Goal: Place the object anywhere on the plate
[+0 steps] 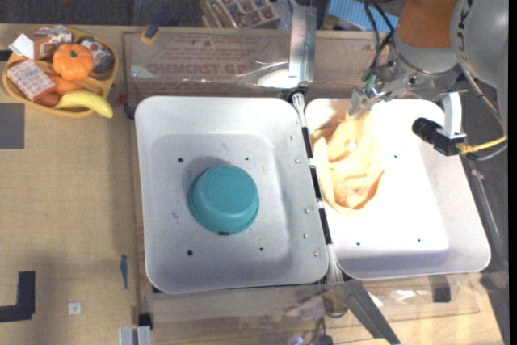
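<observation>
A teal round plate (224,198) lies in the middle of the left bin (161,133). A soft orange-yellow cloth (353,170) is in the left part of the right bin (428,214), close to the divider between the bins. Its top corner is drawn up to a peak, and its lower part still rests on the bin floor. My gripper (364,98) stands at that peak near the bin's back left corner, its fingers shut on the cloth's upper tip. The grey arm with its orange band (432,4) comes in from the upper right.
A black fitting on a yellow cable (435,133) hangs over the right bin's back right. A bowl of toy fruit (60,73) sits on the bench at the far left. A clear plastic sheet and boxes (234,4) lie behind the bins.
</observation>
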Controlling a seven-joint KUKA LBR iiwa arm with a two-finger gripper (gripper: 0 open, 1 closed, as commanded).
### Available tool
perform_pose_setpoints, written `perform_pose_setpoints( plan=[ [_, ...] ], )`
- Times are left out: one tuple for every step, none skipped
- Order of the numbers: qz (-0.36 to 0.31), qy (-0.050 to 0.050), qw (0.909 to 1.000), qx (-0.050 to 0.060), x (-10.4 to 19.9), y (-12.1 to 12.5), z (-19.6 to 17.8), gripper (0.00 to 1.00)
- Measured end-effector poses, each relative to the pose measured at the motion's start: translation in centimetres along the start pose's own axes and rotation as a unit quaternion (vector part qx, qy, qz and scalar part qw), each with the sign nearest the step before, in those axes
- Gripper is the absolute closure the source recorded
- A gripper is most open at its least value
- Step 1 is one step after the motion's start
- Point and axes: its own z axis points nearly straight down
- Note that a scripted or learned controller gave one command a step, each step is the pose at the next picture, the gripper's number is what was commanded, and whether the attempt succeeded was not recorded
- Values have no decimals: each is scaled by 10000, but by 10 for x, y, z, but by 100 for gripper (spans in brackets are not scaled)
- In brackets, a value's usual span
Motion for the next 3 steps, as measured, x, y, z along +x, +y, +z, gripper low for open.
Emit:
perform_pose_setpoints(
  plan=[
    [-12, -6, 10000, -17, 0, 2, -41, 100],
    [-2006, 8, 9797, -5, 44, 5, -34, 100],
    [-3907, 5, 9205, -13, 89, 3, -28, 100]
  ],
)
